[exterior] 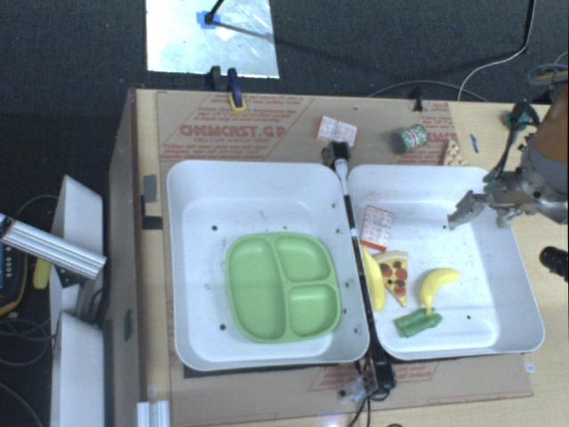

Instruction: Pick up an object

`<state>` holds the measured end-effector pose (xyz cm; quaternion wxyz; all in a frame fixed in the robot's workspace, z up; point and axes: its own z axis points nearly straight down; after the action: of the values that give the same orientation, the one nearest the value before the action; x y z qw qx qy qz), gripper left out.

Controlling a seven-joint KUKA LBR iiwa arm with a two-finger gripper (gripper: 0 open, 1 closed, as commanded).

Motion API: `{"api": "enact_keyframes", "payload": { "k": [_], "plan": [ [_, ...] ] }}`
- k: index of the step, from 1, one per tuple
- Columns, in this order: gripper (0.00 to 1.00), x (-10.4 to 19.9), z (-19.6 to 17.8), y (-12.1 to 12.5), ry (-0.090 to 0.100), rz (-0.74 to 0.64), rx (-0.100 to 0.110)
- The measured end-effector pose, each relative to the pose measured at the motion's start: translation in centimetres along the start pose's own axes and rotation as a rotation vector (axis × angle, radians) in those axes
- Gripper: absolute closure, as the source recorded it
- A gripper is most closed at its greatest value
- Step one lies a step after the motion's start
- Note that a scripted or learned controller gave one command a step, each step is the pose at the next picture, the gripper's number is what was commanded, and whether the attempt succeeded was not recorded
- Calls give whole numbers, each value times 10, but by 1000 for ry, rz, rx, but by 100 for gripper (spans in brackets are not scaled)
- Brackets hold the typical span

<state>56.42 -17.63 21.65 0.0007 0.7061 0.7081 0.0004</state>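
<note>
Gripper (pixel 480 205) hovering over right bin (pixel 511 278), far-right side; arm body cut off at frame edge. Finger spread: cannot tell. Nothing visibly gripped. Lying near-centre in that bin: curved yellow banana (pixel 437 283), green cylindrical piece (pixel 417 323), pizza slice (pixel 395 275). Left bin (pixel 191 238) holding green three-compartment tray (pixel 283 286).

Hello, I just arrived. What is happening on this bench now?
A grey robot arm reaches in from the right, and its gripper hangs over the far right part of the right bin. It holds nothing. In that bin lie a banana, a green piece, a pizza slice and a small card. The left bin holds a green divided plate.
</note>
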Motion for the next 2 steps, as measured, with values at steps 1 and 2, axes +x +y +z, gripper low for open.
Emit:
{"api": "enact_keyframes", "payload": {
  "k": [1,2],
  "plan": [
    [0,26,105,-7,1,0,2],
    [0,38,132,-44,0,1,1]
  ]
}}
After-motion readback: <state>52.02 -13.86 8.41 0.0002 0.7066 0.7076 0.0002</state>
